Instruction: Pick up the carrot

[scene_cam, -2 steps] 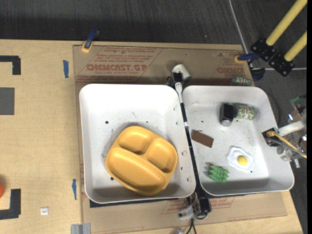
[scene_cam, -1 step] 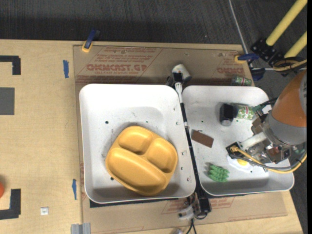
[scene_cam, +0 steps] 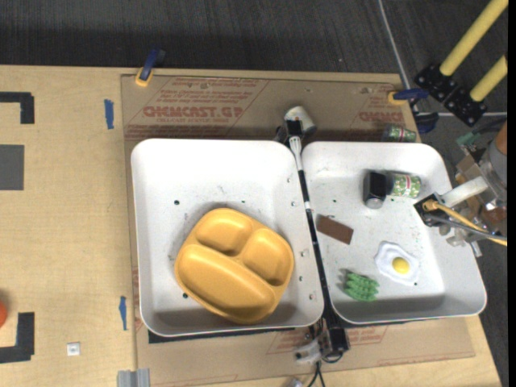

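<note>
My gripper (scene_cam: 466,216) sits at the right rim of the right bin (scene_cam: 463,293), low over the bin's edge, with the arm coming in from the right. In that bin lie a small can (scene_cam: 392,187) with a green label and a dark end, a brown flat bar (scene_cam: 334,230), a fried egg (scene_cam: 398,264) and a green bumpy vegetable (scene_cam: 359,285). All of these lie to the left of the gripper and apart from it. The gripper's tips are hidden by its own body and brackets.
The left bin (scene_cam: 161,184) holds a large yellow loaf-shaped thing (scene_cam: 234,264). A small orange thing (scene_cam: 2,314) peeks in at the bench's far left edge. Yellow poles with black clamps (scene_cam: 463,55) stand at the upper right.
</note>
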Controlling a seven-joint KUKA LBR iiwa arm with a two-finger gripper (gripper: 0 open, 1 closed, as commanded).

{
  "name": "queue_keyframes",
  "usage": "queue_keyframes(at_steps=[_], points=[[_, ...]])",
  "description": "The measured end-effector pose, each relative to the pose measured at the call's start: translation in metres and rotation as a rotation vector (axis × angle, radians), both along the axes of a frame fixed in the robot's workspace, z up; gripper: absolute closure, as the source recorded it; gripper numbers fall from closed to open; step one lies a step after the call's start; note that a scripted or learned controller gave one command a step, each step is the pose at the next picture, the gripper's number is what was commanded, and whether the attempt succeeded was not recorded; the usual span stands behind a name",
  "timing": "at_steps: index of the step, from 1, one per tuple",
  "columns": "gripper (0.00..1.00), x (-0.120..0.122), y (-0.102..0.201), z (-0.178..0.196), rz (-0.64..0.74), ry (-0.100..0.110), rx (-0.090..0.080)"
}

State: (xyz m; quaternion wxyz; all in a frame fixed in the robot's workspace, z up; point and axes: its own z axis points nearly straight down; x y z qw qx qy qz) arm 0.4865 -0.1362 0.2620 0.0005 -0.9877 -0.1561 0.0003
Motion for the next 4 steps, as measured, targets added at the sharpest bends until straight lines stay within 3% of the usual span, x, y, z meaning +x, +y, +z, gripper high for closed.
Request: queue_keyframes(at_steps=[1, 2, 3, 4], points=[[1.00, -0.007, 0.078, -0.078, -0.054, 0.003, 0.001], [0.00, -0.007, 0.078, -0.078, -0.055, 0.002, 0.001], [0.00, -0.007, 0.121, -0.078, -0.015, 0.003, 0.002], [0.00, -0.008, 0.180, -0.078, 0.179, 0.004, 0.002]])
